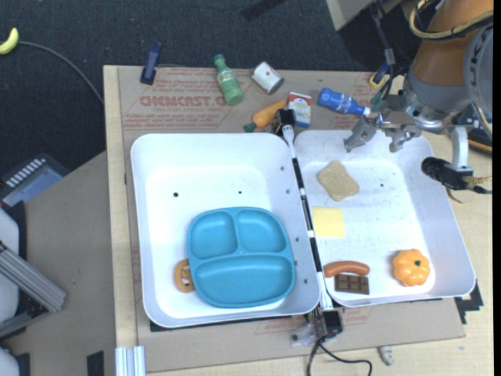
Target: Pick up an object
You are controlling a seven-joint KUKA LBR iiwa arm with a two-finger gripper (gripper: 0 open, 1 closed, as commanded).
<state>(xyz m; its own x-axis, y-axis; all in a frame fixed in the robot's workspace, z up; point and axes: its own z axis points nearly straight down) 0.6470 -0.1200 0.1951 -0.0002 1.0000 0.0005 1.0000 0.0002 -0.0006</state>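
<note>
Spread and holding nothing, our end effector (381, 134) hovers over the far edge of the right shallow white bin (446, 210). We judge the pick not yet begun: the tan slice of toy bread (338, 180) lies nearest, the round orange toy pumpkin (411, 267) well apart.

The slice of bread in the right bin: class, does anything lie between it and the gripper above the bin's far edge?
Nothing visible does. The gripper, fingers spread with nothing between them, hangs at the far end of the right bin. Bare white floor separates it from the slice of bread. The cheese slice lies nearer the camera.
</note>
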